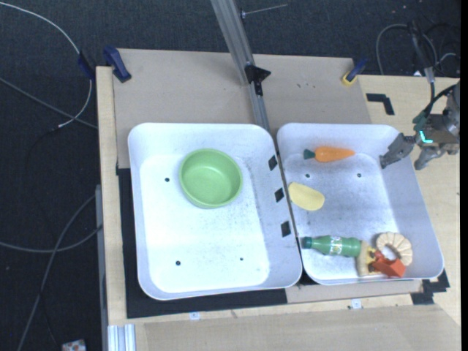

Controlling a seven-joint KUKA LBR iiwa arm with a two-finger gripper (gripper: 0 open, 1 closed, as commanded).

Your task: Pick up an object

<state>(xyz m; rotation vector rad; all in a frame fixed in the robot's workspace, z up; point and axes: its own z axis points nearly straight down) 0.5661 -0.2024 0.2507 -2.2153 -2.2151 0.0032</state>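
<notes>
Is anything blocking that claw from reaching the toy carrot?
Nothing visible does. The gripper hangs at the right bin's upper right edge, and the carrot lies to its left with bare white floor between them. The yellow piece and green bottle lie lower down.

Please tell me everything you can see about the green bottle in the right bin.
The green bottle lies on its side near the front of the right bin, its dark cap pointing toward the left bin. It looks like glossy plastic with a pale label around its middle. Its base end meets the toy pile beside it. Nothing grips it.
</notes>
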